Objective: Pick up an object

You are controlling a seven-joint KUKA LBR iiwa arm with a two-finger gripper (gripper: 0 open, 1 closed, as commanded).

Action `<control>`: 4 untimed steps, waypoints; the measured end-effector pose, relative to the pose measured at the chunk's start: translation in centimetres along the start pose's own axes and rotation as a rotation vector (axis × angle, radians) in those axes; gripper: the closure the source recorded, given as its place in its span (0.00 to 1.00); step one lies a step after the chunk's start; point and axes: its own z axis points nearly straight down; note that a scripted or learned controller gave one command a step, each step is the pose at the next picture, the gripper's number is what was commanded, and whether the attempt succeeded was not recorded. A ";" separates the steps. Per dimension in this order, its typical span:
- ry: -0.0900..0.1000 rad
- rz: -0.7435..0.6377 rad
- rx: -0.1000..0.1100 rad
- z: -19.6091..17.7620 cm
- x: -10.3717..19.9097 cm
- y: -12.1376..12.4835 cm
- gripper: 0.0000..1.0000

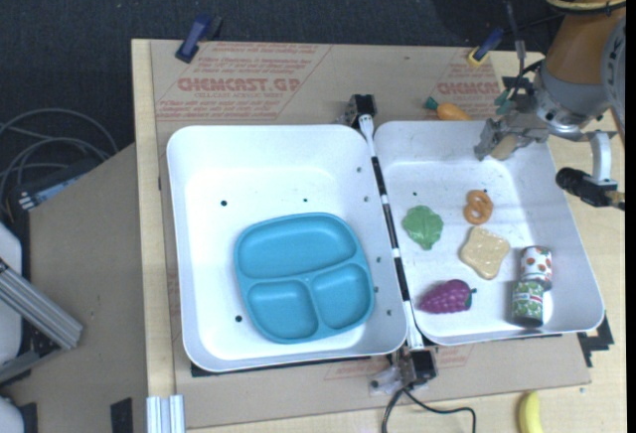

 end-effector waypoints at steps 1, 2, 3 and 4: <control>-0.001 0.000 -0.003 -4.0 4.7 0.5 1.00; 0.000 0.001 0.000 -8.9 6.3 -3.9 1.00; -0.001 0.002 0.001 -11.5 5.4 -6.7 1.00; -0.001 0.001 -0.001 -10.7 5.4 -4.4 1.00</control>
